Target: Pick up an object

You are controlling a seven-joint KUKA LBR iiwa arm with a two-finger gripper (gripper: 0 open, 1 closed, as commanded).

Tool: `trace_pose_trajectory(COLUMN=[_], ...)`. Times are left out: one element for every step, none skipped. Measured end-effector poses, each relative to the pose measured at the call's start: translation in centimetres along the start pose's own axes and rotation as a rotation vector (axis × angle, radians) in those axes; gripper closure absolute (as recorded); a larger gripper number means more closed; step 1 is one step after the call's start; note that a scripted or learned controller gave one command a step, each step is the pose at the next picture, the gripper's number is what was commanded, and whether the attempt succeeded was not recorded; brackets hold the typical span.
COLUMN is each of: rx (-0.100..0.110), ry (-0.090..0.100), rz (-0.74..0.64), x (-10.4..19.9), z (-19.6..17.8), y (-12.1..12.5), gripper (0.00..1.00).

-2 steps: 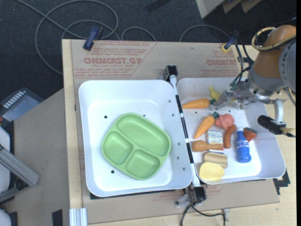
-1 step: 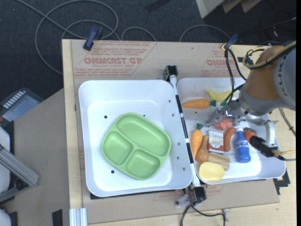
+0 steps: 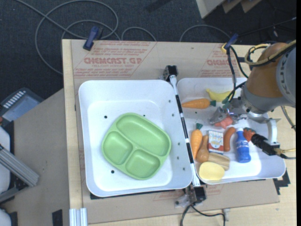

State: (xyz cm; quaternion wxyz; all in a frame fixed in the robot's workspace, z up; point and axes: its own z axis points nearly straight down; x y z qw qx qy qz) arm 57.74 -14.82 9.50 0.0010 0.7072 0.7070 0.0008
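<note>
The pincer [image 3: 225, 113] sits low in the right bin [image 3: 273, 171], at the end of the arm [image 3: 270, 81] that reaches in from the right. I cannot tell its state; the metal parts blur into the clutter beneath. It hangs over a small red-pink item [image 3: 225, 122], just below the banana [image 3: 219, 95] and near the upper carrot [image 3: 197, 104]. I judge this item the likely target, since the wrist is lowered directly above it.

The candidate objects all lie in the right bin: a second carrot [image 3: 196, 141], a small carton [image 3: 216, 141], a sausage [image 3: 229, 138], a blue bottle [image 3: 242, 146], a bread roll [image 3: 217, 159] and a yellow piece [image 3: 211, 172]. They are packed close, several touching, so a descent risks nudging neighbours.

The left bin [image 3: 94, 107] holds a green tray [image 3: 136, 146], well apart from the pincer. I see nothing lifted yet.
</note>
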Motion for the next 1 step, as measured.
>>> trace_pose_trajectory(rx=[0.001], ry=[0.000], rz=[-0.002], x=[6.25], z=[-9.02], y=[0.15], gripper=[1.00])
